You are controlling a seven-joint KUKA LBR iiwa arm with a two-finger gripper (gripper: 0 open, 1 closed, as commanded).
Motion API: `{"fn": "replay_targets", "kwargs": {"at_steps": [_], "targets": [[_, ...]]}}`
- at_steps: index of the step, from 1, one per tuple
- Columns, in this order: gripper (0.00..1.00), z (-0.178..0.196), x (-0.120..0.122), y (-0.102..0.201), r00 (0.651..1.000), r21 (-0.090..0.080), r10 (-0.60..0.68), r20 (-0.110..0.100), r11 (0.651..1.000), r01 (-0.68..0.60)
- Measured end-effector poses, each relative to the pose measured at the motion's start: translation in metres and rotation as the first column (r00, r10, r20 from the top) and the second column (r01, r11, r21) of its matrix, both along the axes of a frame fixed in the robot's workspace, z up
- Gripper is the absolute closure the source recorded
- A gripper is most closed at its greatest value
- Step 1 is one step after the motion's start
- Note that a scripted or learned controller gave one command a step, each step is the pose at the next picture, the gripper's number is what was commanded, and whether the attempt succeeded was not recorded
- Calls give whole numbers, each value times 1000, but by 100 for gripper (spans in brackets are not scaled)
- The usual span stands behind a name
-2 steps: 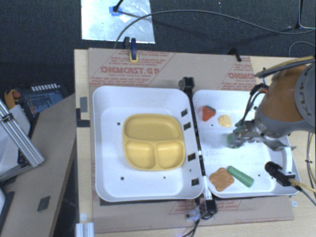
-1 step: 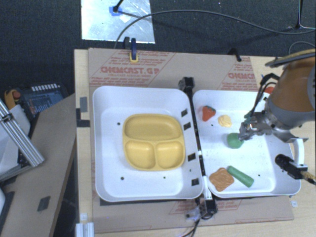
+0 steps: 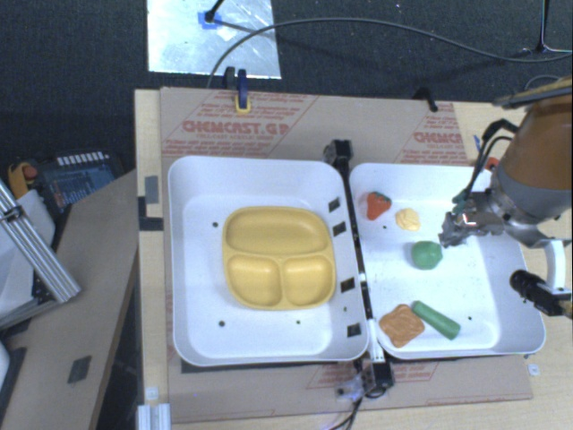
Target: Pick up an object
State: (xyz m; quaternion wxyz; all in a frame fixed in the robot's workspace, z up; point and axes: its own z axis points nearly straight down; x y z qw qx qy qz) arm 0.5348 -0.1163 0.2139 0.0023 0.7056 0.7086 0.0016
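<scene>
The right bin [image 3: 501,330] holds a red strawberry-like piece [image 3: 379,204], a small yellow piece [image 3: 407,219], a round green piece [image 3: 427,255], a long green piece [image 3: 436,320] and an orange-brown waffle-like piece [image 3: 401,325]. My gripper [image 3: 450,232] hangs over this bin, just up and right of the round green piece and right of the yellow piece. Nothing shows between its fingers.
The left bin [image 3: 192,267] holds a yellow three-compartment plate [image 3: 279,256]. A black divider [image 3: 354,258] runs between the bins. The arm's orange band [image 3: 544,141] and grey body fill the right side above the right bin. Cables cross the back of the bench.
</scene>
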Motion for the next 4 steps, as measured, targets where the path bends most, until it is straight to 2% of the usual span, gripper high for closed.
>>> {"fn": "replay_targets", "kwargs": {"at_steps": [2, 4], "targets": [[100, 19, 52, 109, 1000, 3, 5, -1, 1000, -5], [100, 23, 84, 221, 1000, 3, 6, -2, 1000, -6]]}}
